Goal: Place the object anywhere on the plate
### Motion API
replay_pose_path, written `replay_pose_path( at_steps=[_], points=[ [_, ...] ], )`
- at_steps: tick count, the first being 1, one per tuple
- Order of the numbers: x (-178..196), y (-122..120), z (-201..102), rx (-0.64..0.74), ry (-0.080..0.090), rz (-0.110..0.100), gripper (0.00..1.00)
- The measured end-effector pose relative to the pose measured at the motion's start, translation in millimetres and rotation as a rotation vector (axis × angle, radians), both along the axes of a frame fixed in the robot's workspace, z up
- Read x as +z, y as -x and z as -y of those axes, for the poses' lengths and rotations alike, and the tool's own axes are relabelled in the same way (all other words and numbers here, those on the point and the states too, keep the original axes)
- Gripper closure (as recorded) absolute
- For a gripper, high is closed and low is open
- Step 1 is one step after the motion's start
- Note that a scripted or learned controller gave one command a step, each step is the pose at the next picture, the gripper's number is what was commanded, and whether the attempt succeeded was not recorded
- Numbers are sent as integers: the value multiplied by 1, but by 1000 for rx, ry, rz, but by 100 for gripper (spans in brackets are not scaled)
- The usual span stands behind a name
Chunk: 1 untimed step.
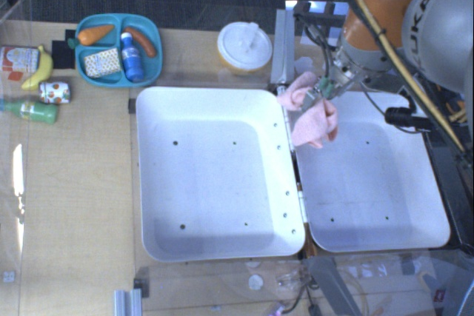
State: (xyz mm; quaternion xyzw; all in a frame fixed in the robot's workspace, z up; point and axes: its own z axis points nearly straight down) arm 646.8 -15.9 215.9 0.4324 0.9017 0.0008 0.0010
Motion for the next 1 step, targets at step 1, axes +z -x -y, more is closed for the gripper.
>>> replay_pose_path(
  at_steps=[1],
  points=[
    [10,19,-49,404,0,2,100]
  ],
)
